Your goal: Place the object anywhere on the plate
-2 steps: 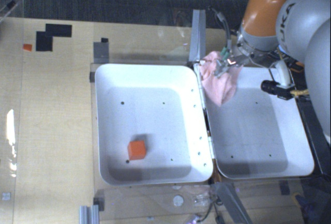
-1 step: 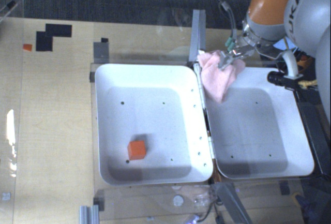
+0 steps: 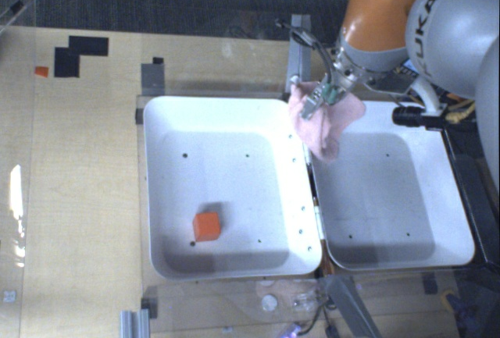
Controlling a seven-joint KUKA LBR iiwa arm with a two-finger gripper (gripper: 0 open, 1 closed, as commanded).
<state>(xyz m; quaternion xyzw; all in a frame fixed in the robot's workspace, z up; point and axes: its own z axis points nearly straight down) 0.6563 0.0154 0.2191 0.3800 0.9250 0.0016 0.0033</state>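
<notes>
I have the gripper (image 3: pixel 322 97) clenched on a pink cloth (image 3: pixel 322 126), which hangs just below it over the seam between the 2 bins. I see no plate, so placing is left.

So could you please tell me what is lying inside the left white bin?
A small orange block sits on the floor of the left white bin. A hanging pink cloth covers a bit of its upper right rim.

I see an orange cube (image 3: pixel 207 226) at seven o'clock in the left bin (image 3: pixel 234 118); black marks (image 3: pixel 76 53) sit at ten o'clock on the table (image 3: pixel 70 196).
</notes>
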